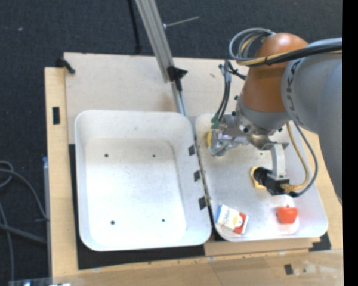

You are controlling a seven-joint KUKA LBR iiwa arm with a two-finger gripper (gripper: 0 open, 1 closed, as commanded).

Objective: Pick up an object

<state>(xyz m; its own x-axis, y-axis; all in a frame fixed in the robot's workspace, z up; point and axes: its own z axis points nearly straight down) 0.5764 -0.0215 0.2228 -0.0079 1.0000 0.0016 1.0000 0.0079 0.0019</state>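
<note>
Where the gripper [221,143] stood: low in the right bin [241,183], at its far corner on the side that met the left bin [137,177].
Arm [322,88]: it leaned in across the right bin's far edge, and its bulk hid much of that end.
Jaws: they were masked by the wrist, so I could not tell whether they were open, closed or gripping anything.
Yellow piece [209,137]: it was small and sat in the right bin's far corner, tight to the wall and just beside the gripper. It was too small to identify.
Box [232,220]: it lay flat at the right bin's near edge, in the corner by the left bin and well apart from the gripper.
Red lump [287,214]: it was also at the right bin's near edge, toward the other corner and clear of the box.
Likely target: probably the yellow piece, as it was the only thing within reach of the gripper.
Progress: nothing appeared to be lifted, so the pick looked not yet made.
Main risk: with the piece so close to the wall, one jaw could land on the rim or wall and the grip could close on air.
Second risk: a slightly off approach could shove the piece deeper into the corner instead of catching it.
Third risk: a grip on so small a thing would probably be shallow, and it could slip out on the lift.
</note>
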